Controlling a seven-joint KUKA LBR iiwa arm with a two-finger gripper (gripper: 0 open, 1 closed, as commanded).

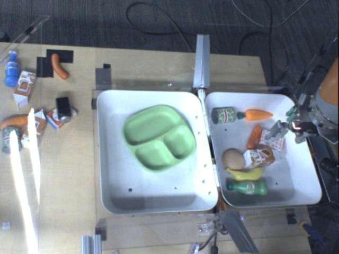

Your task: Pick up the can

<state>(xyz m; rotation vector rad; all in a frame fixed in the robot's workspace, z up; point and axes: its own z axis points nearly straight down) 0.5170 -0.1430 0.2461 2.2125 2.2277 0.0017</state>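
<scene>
The can (223, 115) has a green label and a white lid. It lies on its side in the far left corner of the right bin (302, 194), beside an orange carrot (258, 115). My gripper (282, 128) hangs over the right side of that bin, well to the right of the can and slightly nearer the camera. It is apart from the can, with the carrot between them. Nothing shows in its grasp.
Below the gripper lie a red packet (254, 136), a snack carton (260, 156), a brown egg-like item (233, 159), a banana (244, 174) and a green bottle (247, 187). The left bin (111, 194) holds a green divided plate (159, 136). Small items are scattered on the bench at left.
</scene>
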